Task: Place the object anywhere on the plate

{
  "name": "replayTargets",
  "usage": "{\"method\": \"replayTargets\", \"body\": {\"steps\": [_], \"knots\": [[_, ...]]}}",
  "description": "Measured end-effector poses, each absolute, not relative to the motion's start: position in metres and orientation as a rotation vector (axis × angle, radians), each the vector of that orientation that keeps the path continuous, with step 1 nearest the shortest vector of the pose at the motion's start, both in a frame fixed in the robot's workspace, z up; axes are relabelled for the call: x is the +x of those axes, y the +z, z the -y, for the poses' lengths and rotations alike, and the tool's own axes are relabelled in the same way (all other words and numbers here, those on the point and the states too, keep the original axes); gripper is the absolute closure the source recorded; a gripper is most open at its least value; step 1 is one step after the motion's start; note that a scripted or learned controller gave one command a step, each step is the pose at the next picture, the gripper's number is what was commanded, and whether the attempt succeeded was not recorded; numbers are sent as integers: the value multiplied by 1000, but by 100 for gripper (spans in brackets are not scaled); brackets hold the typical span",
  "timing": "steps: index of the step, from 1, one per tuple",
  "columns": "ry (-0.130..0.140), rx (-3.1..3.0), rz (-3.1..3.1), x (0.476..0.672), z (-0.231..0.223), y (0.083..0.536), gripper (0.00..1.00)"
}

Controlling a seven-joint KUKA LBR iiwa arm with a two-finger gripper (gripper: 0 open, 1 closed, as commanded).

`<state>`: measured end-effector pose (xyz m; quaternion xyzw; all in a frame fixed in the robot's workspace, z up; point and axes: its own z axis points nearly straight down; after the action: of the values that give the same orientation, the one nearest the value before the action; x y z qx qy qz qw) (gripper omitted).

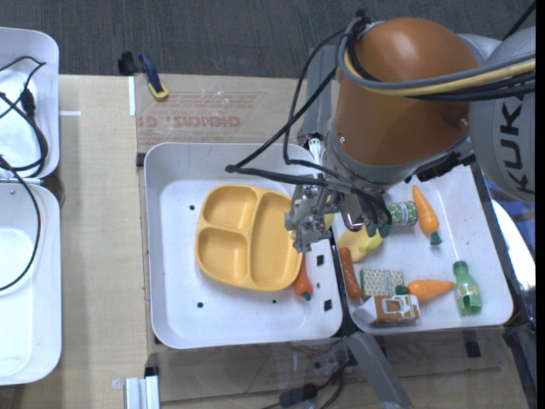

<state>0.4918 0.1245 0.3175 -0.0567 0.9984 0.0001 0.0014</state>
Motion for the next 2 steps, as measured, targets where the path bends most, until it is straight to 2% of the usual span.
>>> {"method": "replayTargets", "body": {"steps": [1, 2], "knots": [[0, 564, -3090, 501, -164, 314, 100], [-1, 388, -3115, 484, -107, 442, 100]]}}
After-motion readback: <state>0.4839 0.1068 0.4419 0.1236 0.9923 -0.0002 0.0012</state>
